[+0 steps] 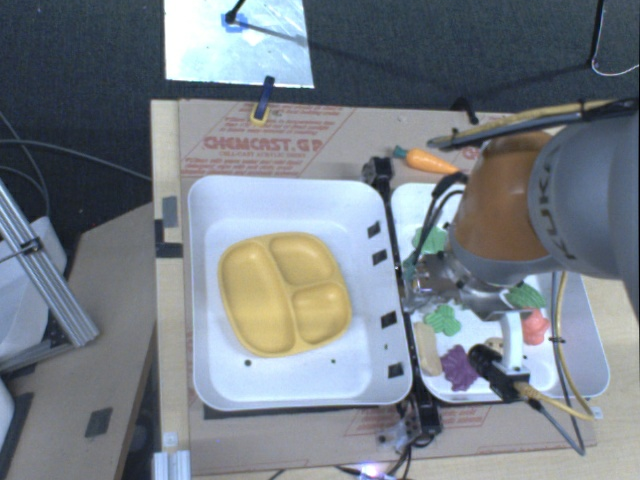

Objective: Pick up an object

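The camera view shows several small toy foods in the right bin (598,368): a purple grape cluster (459,366) near the front, a green leafy piece (441,319) just behind it, a tan piece (429,349) at the bin's left wall, and a red piece (535,327) further right. The hand (440,290) sits low over the green piece, under the arm's orange band (495,208); whether it is spread or pressed together cannot be told. The left bin (215,208) holds a yellow divided plate (285,293). An orange carrot (430,160) lies on the counter (110,268) behind the right bin.
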Controlling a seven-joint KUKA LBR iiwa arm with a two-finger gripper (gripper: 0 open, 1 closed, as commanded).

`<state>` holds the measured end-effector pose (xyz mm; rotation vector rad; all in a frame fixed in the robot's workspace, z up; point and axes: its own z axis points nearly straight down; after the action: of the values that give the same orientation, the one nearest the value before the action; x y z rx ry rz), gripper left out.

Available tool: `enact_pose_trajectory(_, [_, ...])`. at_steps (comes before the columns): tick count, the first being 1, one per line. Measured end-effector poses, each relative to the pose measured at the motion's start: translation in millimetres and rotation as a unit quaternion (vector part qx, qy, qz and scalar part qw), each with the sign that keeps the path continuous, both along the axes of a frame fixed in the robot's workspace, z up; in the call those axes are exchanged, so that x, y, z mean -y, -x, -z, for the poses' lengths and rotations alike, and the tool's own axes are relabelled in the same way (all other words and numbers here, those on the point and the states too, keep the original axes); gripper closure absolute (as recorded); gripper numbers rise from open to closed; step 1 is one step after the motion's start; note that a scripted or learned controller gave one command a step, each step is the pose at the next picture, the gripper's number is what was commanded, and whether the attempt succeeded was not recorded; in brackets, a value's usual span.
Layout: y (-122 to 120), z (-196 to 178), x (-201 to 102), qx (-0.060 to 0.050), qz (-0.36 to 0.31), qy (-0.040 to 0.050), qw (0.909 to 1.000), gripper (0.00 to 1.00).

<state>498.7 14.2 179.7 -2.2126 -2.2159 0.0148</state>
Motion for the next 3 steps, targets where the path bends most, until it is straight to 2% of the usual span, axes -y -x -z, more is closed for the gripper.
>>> enact_pose_trajectory(1, [-20.6,-93.4,-39.0,0.012,-0.004,-0.0010,0.9999,1.00])
enact_pose_trajectory(2, [12.1,-160.2,-6.0,0.011,0.001,-0.0001,0.9999,1.00])
enact_pose_trajectory(3, [11.4,-147.4,2.5,0.008,0.001,0.0003,1.0000,1.00])
